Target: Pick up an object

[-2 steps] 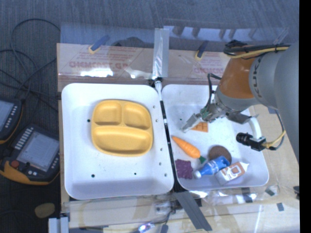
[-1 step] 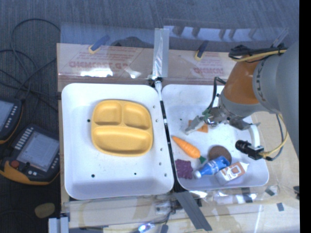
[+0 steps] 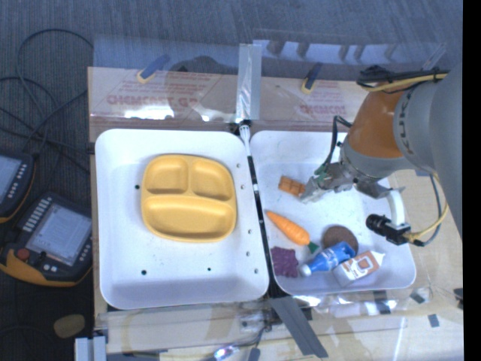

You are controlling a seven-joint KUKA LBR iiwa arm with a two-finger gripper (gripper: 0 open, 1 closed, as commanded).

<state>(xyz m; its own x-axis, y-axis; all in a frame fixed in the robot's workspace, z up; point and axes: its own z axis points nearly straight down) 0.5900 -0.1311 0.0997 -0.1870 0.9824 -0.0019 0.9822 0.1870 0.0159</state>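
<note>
Beneath the hand [image 3: 319, 189], an orange block [image 3: 291, 186] lies partly covered.

Reaching from the right into the right bin [image 3: 406, 273], jaws low just beside an orange block [image 3: 291, 186]; nearby a carrot [image 3: 288, 229]; left bin [image 3: 113, 224] holding a yellow tray [image 3: 189, 198].

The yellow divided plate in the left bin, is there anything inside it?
The yellow divided plate shows three compartments, all bare yellow with no food or toy in them. It lies flat in the left bin, so whatever is beneath it is covered.

arm [image 3: 432, 119]: grey | band: orange | cables: yellow, black | claw [image 3: 322, 184]: pale fingers
</note>
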